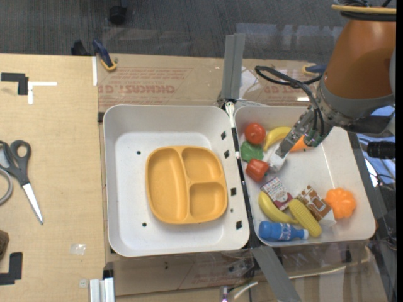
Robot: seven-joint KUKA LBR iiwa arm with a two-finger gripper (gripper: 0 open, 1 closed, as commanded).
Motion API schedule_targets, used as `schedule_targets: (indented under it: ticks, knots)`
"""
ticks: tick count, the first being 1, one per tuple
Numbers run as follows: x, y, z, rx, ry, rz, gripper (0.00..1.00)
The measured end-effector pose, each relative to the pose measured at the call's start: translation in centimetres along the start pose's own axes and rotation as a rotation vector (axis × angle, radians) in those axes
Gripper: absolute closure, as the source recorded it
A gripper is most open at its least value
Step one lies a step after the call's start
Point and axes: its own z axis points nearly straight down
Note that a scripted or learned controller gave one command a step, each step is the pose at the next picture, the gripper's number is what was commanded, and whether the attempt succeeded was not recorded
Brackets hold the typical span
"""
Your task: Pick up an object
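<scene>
so the gripper [281, 156] is down in the right bin [352, 231], hanging over its upper left part, right beside the upper banana [275, 135]. can't tell if the fingers are apart or closed from this angle, and nothing shows between them. the tip sits just right of the red pepper [257, 168], with the tomato [254, 133] and a green piece [250, 151] a bit further up-left. lower down there's a second banana [272, 208], corn [305, 216], a blue bottle [282, 232], a brown box [313, 201] and an orange [340, 202]. left bin [119, 187] has a yellow tray [186, 184] in it. scissors [24, 178] lie on the bench off to the left.
</scene>
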Motion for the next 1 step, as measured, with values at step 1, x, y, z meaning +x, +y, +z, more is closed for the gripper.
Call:
schedule_targets:
  ticks: [1]
  knots:
    - [-1.72, 7.72, -0.96, 0.002, -0.001, 0.116, 1.00]
